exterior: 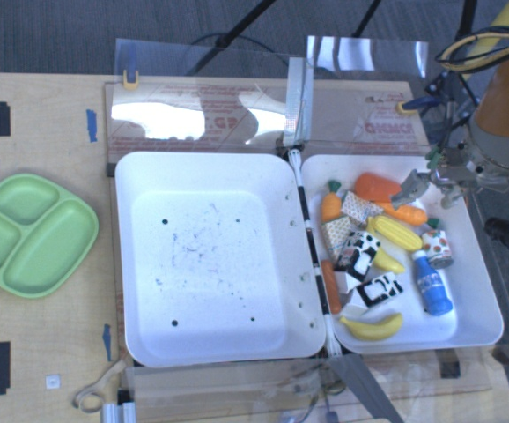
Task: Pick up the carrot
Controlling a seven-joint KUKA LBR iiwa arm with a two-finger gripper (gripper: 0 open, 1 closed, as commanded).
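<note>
A robotics lab is suggested: white bins [206, 170] are fixed to a taped wooden bench [43, 130], with tripod legs [263, 11] behind.

bins [140, 236]: glossy white plastic | bench [43, 104]: matt wood | plate [31, 233]: smooth green plastic

Left bin [149, 183]: set on the tabletop [43, 130], just beside the right bin [479, 307].
Divided plate [30, 233]: placed on the tabletop, left of the left bin.
Carrot [330, 206]: laid in the right bin, near its left wall, toward the back.
Banana [372, 325]: laid at the right bin's front.
Bottle [431, 289]: laid right of the banana, further back.
Gripper [432, 186]: positioned over the right bin's back right part.
</note>
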